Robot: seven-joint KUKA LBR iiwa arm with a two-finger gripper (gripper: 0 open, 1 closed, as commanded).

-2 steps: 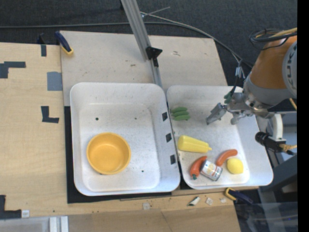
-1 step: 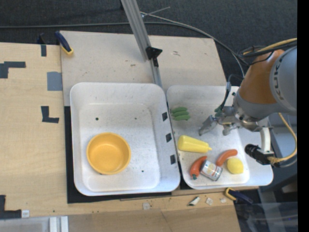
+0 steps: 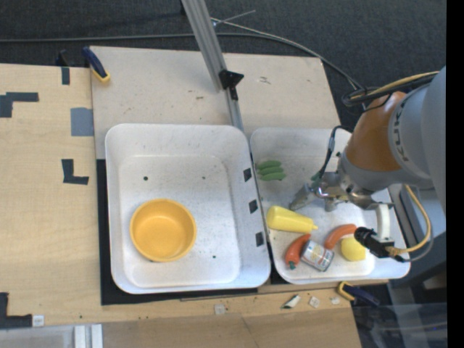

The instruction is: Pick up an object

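Gripper (image 3: 308, 194) hovers in the right bin (image 3: 308, 140), its fingers spread open with nothing between them, just above the yellow corn (image 3: 290, 220). Along that bin's near edge lie a small can (image 3: 317, 255), an orange carrot (image 3: 295, 250) and a lemon (image 3: 352, 249). A yellow bowl (image 3: 163, 229) sits in the left bin's (image 3: 138, 140) near-left corner.

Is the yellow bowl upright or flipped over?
Upright: the yellow bowl in the left bin shows its open hollow and rim facing up.
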